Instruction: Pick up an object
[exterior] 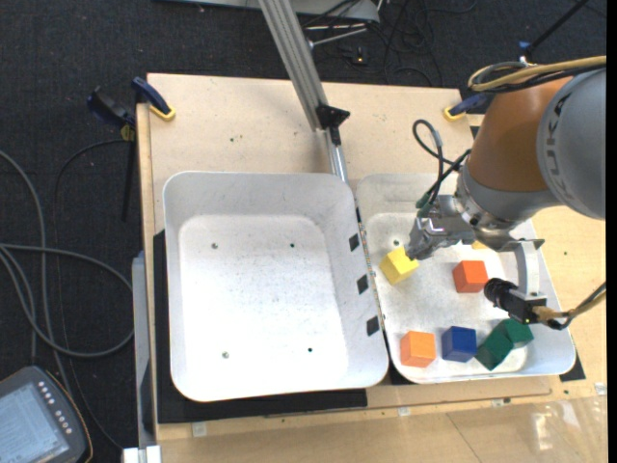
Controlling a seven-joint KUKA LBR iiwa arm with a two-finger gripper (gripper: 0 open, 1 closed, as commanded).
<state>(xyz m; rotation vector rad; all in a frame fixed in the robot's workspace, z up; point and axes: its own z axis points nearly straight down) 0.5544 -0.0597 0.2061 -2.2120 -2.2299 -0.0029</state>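
Five blocks are lying in the right bin (554,360); the hand (421,244) is hovering just beside the yellow block (398,264). Whether its grip is open or closed cannot be told, and lifting is not yet evident.

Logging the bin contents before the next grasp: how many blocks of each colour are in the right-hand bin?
Yellow block: 1
Orange blocks: 2
Blue block: 1
Green block: 1
Total: 5

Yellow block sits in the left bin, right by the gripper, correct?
Wrong bin. The yellow block lies in the right bin, near its left wall, as the camera view shows. It is right by the gripper, as you said.
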